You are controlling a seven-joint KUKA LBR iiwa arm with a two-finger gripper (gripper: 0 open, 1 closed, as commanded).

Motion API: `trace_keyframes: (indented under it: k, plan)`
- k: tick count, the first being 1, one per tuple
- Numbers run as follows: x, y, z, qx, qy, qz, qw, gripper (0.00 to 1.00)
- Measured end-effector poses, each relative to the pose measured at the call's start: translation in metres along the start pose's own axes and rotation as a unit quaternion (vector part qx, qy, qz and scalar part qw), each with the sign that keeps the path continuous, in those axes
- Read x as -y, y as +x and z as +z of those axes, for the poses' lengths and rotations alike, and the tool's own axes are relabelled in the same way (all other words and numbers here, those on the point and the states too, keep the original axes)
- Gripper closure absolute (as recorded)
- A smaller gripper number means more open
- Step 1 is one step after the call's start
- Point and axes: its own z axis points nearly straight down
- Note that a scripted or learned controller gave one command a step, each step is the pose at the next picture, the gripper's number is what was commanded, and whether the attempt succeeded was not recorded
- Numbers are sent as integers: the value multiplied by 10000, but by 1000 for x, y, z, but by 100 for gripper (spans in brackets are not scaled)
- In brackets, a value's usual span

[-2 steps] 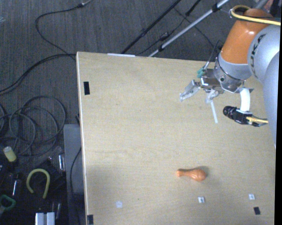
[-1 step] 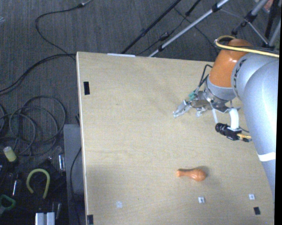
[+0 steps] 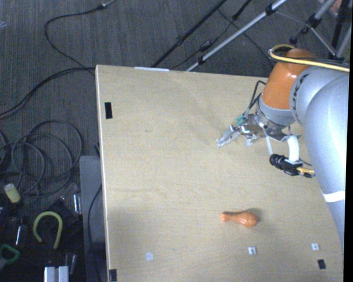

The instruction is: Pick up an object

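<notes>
Camera view: we see the arm (image 3: pixel 316 113) coming in from the right, grey body with the orange band above the wrist, over the far-right part of a bare tan bench top (image 3: pixel 164 166). The gripper (image 3: pixel 226 137) points left, poised above the surface at the far-right area of the bench. Its tips are small and blurred, so we cannot tell how the pincer is set. Nothing shows between them.

The one pickable thing we see is an orange pear-shaped object (image 3: pixel 241 218), lying on its side on the bench, fat end to the right and narrow end to the left. It sits near and slightly right of the gripper, well apart from it, nothing touching it.

A black fitting with a yellow tip (image 3: pixel 290 165) hangs off the wrist, just right of the gripper and nearer to us.

A few small markers (image 3: pixel 252 250) are on the near-right part of the bench, and a black tab (image 3: pixel 109 110) at its left edge, far side.

Left of the bench, on the dark floor: coiled black cables (image 3: pixel 37 156) and a green U-shaped piece (image 3: pixel 48 224). Tripod legs (image 3: pixel 250 21) stand beyond the far edge.
</notes>
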Motion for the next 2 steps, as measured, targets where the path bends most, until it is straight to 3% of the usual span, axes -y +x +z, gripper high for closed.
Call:
trace_keyframes:
  k: [1,2]
  plan:
    - [-4,24,-1,-11,-19,-2234,9747,0]
    - [-5,25,-11,-15,-40,-2232,9748,100]
